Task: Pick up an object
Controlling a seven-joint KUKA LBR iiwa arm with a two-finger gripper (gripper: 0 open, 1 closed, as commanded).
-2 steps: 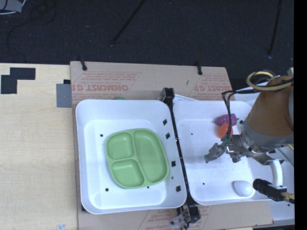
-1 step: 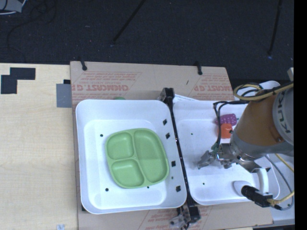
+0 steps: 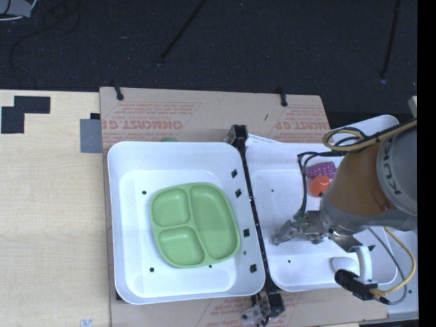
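Grey arm [image 3: 368, 182] with its orange band reaches over the right bin [image 3: 286, 264]; its gripper [image 3: 285, 234] hangs low, whether apart or together I cannot tell; purple and orange objects [image 3: 319, 176] lie behind it; green divided plate [image 3: 194, 225] fills the left bin [image 3: 129, 182].

A single fixed camera looks down from above at a slant on the counter [image 3: 48, 203]. It stands far enough off to take in both white bins whole: the left bin [image 3: 129, 182] sits near the middle of the view, the right bin [image 3: 286, 176] just beside it, toward the right edge. Beyond the left bin's far rim, the top of the view reaches dark floor [image 3: 204, 33].
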